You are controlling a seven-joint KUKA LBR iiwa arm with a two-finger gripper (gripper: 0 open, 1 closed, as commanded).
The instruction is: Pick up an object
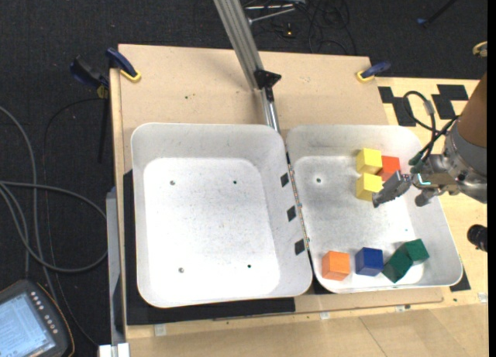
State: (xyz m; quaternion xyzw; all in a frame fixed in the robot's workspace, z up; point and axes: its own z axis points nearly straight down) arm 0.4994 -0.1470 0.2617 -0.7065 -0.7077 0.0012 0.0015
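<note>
Claw (390, 190) low in right bin (434, 224), beside lower yellow block (370, 185); opening impossible to tell, nothing visibly held. Red block (390, 166) and upper yellow block (370, 160) crowded close: risked nudging cluster, closing off-centre, slipping.

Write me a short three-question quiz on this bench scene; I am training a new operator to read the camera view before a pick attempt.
1. True or false: every block lies in the right bin.
2. Which block lies nearest the gripper? A) the blue block B) the lower yellow block C) the orange block
3. Fill in: along the right bin's near edge, from left to right, lie the orange block, the blue block and two ___ blocks.

Key: 1 true; 2 B; 3 green. Further blocks in that bin: an upper yellow block and a red-orange block beside it.
</note>
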